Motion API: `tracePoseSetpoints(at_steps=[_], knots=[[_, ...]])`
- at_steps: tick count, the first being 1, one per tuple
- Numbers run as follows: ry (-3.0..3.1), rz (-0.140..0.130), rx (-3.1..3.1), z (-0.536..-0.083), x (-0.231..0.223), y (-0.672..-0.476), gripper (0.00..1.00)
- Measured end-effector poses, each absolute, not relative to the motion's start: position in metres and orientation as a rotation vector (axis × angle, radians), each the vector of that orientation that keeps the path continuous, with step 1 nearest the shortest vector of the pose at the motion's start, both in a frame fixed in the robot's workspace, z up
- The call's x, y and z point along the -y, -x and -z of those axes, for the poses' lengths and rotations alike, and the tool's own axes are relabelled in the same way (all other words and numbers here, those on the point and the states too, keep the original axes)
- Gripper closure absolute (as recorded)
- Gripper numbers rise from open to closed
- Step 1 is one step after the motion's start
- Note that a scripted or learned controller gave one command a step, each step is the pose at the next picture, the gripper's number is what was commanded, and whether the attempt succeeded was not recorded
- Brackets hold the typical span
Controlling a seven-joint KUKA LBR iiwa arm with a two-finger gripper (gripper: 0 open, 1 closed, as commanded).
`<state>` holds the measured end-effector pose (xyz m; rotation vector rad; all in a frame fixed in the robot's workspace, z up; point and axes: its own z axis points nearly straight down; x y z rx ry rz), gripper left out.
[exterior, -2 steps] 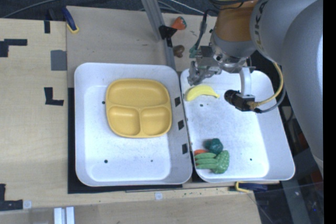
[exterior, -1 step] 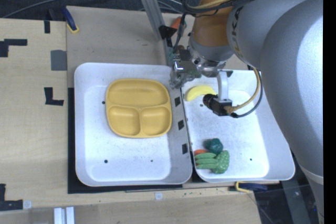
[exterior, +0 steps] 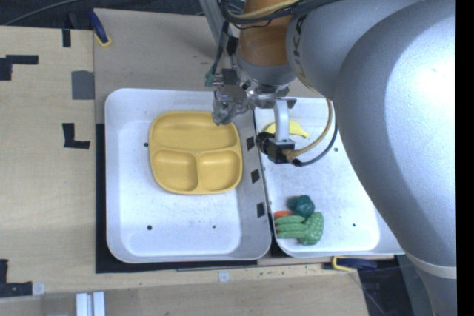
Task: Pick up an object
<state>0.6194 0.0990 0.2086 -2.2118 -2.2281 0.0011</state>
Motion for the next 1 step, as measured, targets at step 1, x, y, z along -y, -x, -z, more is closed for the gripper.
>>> tracePoseSetpoints(at_steps=[1], knots=[[2.216, -0.003, 2.224, -0.2088, -0.0957, -0.6195, 0.0]])
